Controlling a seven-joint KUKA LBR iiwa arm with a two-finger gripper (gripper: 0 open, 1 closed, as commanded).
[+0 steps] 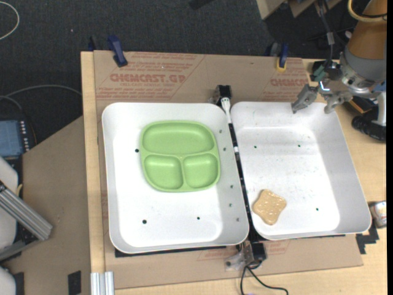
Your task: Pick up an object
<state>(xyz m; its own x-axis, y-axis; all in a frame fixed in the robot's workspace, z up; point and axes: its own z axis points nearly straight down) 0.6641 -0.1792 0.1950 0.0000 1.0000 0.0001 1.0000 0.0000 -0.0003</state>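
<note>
While the arm (368, 42) reaches in from the right edge of the camera view, the scene reads as follows.

Tool: the tool (316, 100) hangs over the far right corner of the right bin (344, 165), near that bin's far rim, below the arm's orange band.

Tool state: the two fingers (302, 101) stand apart, splayed to either side, with nothing between them.

Task's thing: a tan waffle-like piece (269, 206) lies flat on the floor of the right bin, in its near left part, well apart from the tool, nearer the camera and off to the tool's left in the view. It touches no bin wall that I can make out.

Left bin: the left bin (123, 183) sits beside the right one, their rims meeting along a dark seam, farther from the tool than the tan piece.

Green tray: a light green tray (180, 155) with three compartments, one wide one and two smaller ones, lies flat in the middle of the left bin, well apart from the tool.

Surface: the surface (159, 75) under both bins is brown cardboard with red printing, held at its far edge by blue clamps (116, 50).
</note>
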